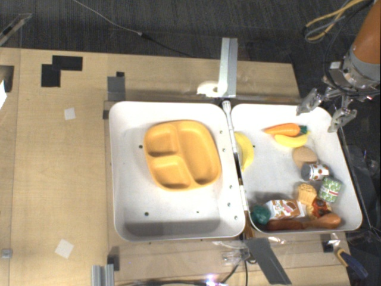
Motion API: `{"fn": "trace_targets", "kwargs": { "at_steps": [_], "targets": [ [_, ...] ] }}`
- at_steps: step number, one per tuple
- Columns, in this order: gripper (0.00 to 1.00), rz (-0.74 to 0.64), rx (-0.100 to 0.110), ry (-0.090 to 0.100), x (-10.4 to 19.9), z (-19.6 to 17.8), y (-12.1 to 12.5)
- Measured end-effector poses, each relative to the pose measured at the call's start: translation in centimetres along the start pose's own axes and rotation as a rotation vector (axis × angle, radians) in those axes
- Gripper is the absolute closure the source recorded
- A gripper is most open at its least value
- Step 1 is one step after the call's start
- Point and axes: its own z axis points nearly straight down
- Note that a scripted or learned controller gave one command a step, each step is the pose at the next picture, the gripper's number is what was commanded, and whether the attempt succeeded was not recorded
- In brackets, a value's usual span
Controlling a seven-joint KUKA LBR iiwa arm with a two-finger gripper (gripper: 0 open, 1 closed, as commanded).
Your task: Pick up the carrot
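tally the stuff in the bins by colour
Orange: 1, the carrot
Yellow: 3, the divided plate, a banana, a round piece at the divider
Tan or brown: 3, a roundish lump, a waffle-like piece, a sausage
Mixed colours: 3, a can, a green packet, a printed packet
Total: 10

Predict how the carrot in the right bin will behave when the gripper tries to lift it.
The carrot looks like a smooth, stiff plastic toy, so it probably stays rigid and light. Its rounded, tapered shape may roll or slip from the fingers. It lies against the banana, which will likely get nudged. The gripper hangs open by the bin's far right corner.
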Motion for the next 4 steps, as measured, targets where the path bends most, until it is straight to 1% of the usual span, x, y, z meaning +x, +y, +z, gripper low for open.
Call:
{"fn": "trace_targets", "kwargs": {
  "at_steps": [1,2,3,4],
  "targets": [
    [0.00,-0.101,0.006,-0.001,0.6,12.2,-0.3],
    [0.00,-0.011,-0.001,0.002,2.0,12.5,8.2],
    [0.00,0.040,0.017,-0.011,6.6,12.0,13.8],
    [0.00,-0.008,0.001,0.001,3.8,12.3,16.9]
  ]
}}
